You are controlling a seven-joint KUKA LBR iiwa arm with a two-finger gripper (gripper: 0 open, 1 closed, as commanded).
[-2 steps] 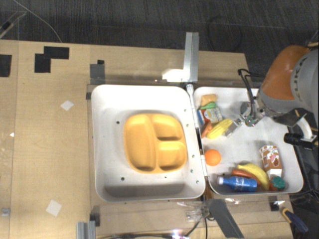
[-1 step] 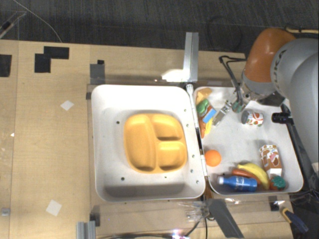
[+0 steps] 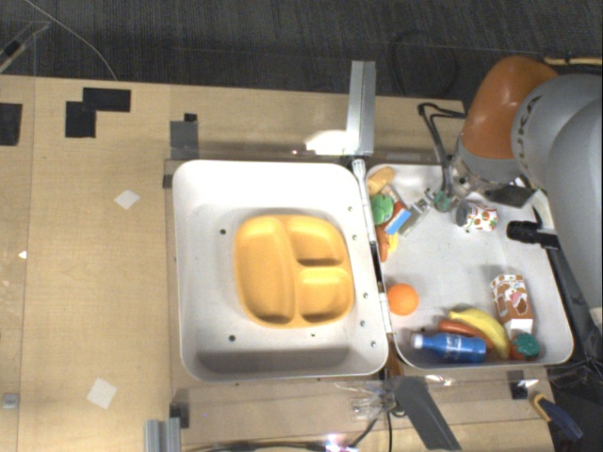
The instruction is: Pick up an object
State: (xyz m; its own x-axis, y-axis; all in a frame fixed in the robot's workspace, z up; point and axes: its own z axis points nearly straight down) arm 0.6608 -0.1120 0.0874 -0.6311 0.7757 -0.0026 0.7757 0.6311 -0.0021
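I read the likely target as the small white cup with red spots (image 3: pixel 480 218), which lies on the floor of the right bin (image 3: pixel 443 262) toward the upper right of the frame, just beside the arm's wrist; this is my judgement, since the task names no particular object. The gripper (image 3: pixel 443 199) sits low over the bin's upper portion, just left of that cup, and I cannot tell its state from this slant. Nothing is visibly held by it. The grey arm (image 3: pixel 565 130) with its orange band (image 3: pixel 499 102) enters from the right edge, which explains why the tool works the near, upper part of that bin first. Other candidates are spread along the bin's edges: a green and yellow cluster with a blue item (image 3: pixel 386 210) against the left wall, an orange ball (image 3: pixel 403 298) standing apart mid-left, and along the lower wall a blue bottle (image 3: pixel 452 347), a banana (image 3: pixel 480 328) touching it, and a brown-and-white carton (image 3: pixel 512 301) at the right. The crowding at the bottom would, I judge, make a clean grasp harder there. The left bin (image 3: pixel 203 252) holds a yellow divided tray (image 3: pixel 292 269), centred, presumably as the receiving place.
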